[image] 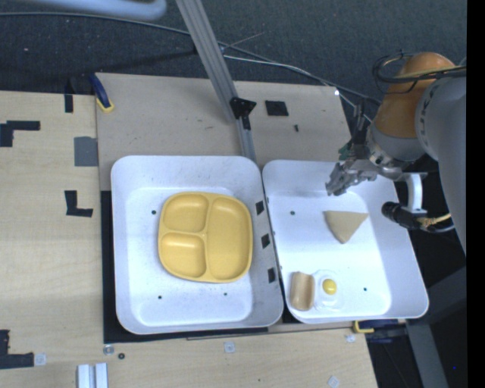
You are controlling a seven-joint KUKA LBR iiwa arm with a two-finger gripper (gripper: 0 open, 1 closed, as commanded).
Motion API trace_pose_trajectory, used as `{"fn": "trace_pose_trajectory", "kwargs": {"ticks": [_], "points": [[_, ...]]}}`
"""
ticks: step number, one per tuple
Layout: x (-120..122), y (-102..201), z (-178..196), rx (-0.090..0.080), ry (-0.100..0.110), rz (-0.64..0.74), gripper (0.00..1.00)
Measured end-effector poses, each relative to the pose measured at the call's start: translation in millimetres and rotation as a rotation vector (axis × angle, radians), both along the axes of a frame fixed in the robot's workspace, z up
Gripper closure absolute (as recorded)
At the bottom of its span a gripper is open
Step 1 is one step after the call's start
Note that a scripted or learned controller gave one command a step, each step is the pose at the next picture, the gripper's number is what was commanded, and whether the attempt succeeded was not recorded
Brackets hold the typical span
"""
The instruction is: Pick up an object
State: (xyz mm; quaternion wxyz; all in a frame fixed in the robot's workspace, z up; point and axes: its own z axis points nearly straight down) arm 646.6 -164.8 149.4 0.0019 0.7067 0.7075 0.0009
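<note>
- The gripper (338, 184) hangs over the far part of the right bin (394, 265); I cannot tell how its jaws stand.
- Just nearer than the gripper lies a tan wedge (345, 224), apart from it.
- A fried-egg toy (327, 288) and a tan roll (301, 290) sit nearer still.

The arm (436, 98) is cut off by the right edge of the frame, so its base and most of its length are out of view; its end effector (342, 182), at the upper right over the far rim of the right bin (394, 280), is small and dark, and whether its fingers stand apart or together cannot be told; a blurred pale bar (91, 7) runs off the top edge at the upper left; a grey pole (220, 76) slants out of the top edge; the desk (45, 250) is cut by the left and bottom edges; a small white item with a yellow centre (328, 289), lower right, is too small to identify.
</note>
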Motion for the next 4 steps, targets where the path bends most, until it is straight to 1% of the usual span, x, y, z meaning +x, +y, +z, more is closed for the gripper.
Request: {"fn": "trace_pose_trajectory", "kwargs": {"ticks": [1, 2, 3, 4], "points": [[-7.2, 1.3, 46.9, 0.001, 0.001, 0.000, 1.00], [-9.4, -1.1, 90.6, 0.000, 0.000, 0.000, 1.00], [1.6, 53.9, 96.2, 0.003, 0.003, 0.005, 1.00], [5.7, 114.2, 100.1, 0.002, 0.004, 0.005, 1.00]]}}
